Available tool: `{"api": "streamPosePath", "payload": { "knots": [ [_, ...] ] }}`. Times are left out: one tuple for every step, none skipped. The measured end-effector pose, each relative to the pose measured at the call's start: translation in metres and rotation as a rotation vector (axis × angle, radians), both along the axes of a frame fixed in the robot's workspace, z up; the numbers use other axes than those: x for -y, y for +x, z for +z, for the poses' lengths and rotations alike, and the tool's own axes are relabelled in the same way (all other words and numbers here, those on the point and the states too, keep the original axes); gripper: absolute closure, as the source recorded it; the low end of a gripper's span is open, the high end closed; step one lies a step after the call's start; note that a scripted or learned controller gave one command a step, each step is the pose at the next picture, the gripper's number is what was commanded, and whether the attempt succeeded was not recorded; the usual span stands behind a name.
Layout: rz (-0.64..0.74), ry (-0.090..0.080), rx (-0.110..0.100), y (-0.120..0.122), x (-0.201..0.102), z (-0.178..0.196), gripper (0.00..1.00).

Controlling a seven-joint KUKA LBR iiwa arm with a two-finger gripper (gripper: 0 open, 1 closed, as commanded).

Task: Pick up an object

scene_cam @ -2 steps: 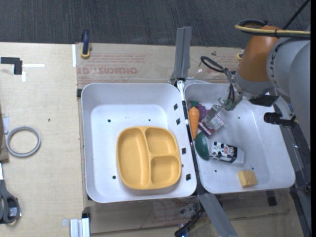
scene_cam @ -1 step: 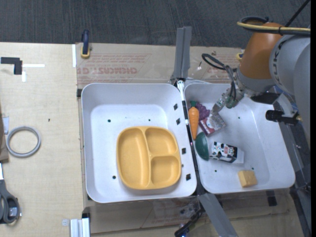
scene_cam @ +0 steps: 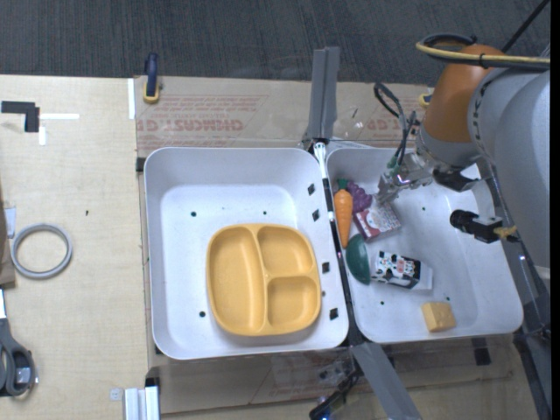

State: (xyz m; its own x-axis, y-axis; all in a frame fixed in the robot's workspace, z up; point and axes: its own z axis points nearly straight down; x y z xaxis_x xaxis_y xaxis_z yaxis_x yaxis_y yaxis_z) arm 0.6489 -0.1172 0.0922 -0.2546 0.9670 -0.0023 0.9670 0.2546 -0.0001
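The right bin (scene_cam: 490, 278) holds several objects: an orange carrot (scene_cam: 343, 210) along its left wall, a purple item (scene_cam: 360, 196) beside it, a red and white packet (scene_cam: 379, 222), a dark green piece (scene_cam: 357, 259), a black and white box (scene_cam: 399, 270) and a tan block (scene_cam: 437, 315). My gripper (scene_cam: 390, 189) hangs low over the bin's back left part, just above and right of the packet and close to the purple item. I see nothing held in it.
The left bin (scene_cam: 175, 234) holds a yellow divided plate (scene_cam: 262, 278). A grey divider post (scene_cam: 324, 94) rises between the bins at the back. On the bench at the left lie a grey ring (scene_cam: 39, 250) and scissors (scene_cam: 13, 366).
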Motion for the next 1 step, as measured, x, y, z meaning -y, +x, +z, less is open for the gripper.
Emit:
{"api": "streamPosePath", "payload": {
  "knots": [
    [0.082,0.0,0.002,0.0085,-0.0041,0.0914,1.0]
  ]
}}
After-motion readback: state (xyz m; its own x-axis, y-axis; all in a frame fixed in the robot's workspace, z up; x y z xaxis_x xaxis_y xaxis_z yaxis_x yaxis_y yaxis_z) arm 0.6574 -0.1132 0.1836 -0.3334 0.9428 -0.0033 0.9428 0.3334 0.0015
